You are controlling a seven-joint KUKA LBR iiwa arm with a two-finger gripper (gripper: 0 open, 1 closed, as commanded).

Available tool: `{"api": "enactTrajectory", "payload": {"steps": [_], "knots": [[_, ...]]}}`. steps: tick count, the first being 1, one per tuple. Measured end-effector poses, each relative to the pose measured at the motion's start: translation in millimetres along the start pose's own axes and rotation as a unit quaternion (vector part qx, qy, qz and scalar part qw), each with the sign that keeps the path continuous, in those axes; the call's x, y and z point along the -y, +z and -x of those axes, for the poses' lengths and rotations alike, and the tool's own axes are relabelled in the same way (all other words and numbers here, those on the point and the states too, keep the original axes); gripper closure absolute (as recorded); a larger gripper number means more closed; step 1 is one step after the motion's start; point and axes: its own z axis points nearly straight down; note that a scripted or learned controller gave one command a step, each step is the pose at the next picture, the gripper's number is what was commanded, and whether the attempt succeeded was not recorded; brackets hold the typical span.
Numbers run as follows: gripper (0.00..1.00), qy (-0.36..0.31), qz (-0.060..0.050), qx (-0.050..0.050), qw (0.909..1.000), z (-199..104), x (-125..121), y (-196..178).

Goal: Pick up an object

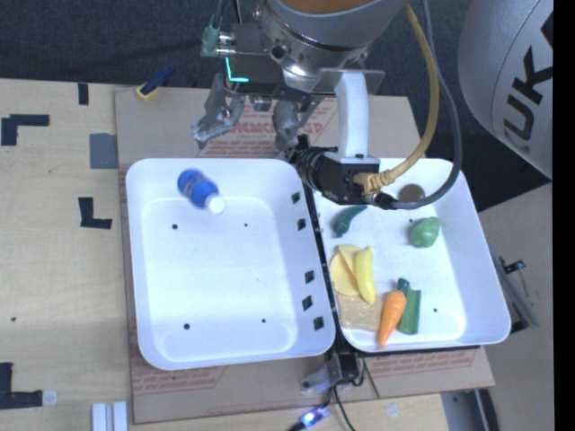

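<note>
Hovering arm: gripper (247,124) above the far rim of the left bin (153,330), fingers spread, gripping nothing.
Right bin (467,321): bananas (355,272), carrot (391,315), green ball (424,232).
Left bin: blue bottle (199,189), far-left corner.

Bottle (199,189) in left bin (162,330)'s far corner; carrot (391,315), banana (362,273) in right bin (472,268).

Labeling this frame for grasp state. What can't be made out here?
- End effector: fingers too indistinct in the camera view to tell their spread or whether anything is between them.
- Brown object, right bin: partly hidden by the yellow hose; identity unclear.
- Tan flat item: largely covered by the yellow pieces and carrot.
</note>
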Motion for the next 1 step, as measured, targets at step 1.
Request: {"api": "enactTrajectory", "payload": {"steps": [1], "knots": [[1.00, -0.001, 0.000, 0.000, 1.0000, -0.8, 0.0, -10.2]]}}
